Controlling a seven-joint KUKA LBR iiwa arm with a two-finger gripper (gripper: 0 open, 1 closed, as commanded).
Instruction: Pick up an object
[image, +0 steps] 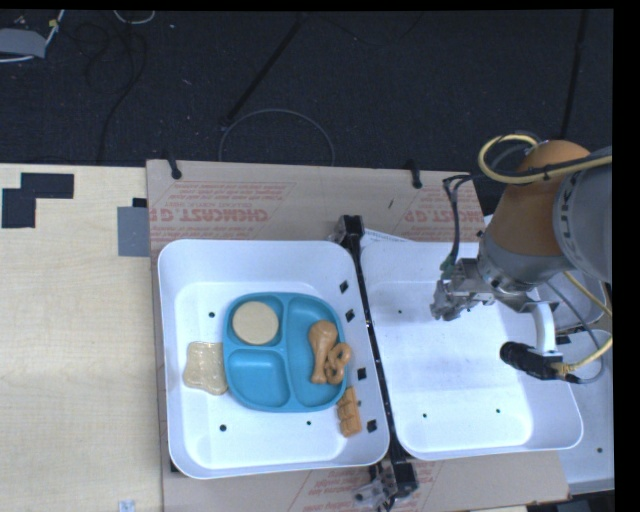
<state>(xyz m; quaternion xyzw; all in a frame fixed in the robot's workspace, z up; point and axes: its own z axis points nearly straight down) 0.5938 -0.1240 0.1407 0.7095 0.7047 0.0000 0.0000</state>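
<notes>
Now | tool (447, 305) over right bin (500, 430), grip state unclear | pretzel (329, 351) well apart, left bin's blue tray (262, 385)

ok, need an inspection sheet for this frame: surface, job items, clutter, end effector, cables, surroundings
Surface: left bin and right bin sit side by side on a cardboard sheet over the wooden bench.
Job's things: blue divided plate in the left bin, with a round tan disc and a pretzel-like piece in separate compartments; pale toast-like piece at the plate's left edge; small brown piece at its lower right.
Clutter: nothing seen.
Grippers: end effector over the right bin, apart from all items; finger state unclear.
Cables: yellow loop at the wrist; black cables behind.
Surroundings: dark floor beyond the bench.
</notes>
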